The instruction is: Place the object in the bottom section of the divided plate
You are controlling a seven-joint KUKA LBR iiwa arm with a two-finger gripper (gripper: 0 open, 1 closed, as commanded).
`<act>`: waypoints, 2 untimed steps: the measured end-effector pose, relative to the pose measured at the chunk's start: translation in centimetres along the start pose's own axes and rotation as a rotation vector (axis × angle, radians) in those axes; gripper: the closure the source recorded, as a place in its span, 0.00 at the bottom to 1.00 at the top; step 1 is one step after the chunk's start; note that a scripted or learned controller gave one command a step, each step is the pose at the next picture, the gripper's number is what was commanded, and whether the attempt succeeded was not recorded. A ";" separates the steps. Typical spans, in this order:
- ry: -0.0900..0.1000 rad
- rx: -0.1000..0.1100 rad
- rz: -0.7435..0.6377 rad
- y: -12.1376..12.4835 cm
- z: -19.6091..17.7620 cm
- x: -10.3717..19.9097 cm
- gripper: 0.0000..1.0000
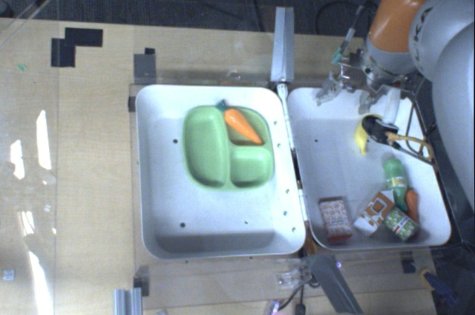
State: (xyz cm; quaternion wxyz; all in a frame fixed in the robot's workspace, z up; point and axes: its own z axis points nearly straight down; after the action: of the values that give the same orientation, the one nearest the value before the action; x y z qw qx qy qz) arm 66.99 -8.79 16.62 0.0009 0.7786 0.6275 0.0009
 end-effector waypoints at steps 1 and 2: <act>0.000 -0.001 -0.149 1.7 4.9 -7.6 0.00; -0.001 -0.004 -0.358 2.3 1.1 -10.3 0.00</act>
State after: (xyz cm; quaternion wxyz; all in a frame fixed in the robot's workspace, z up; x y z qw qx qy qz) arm 67.10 -19.31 15.56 0.0031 0.6544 0.7561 0.0016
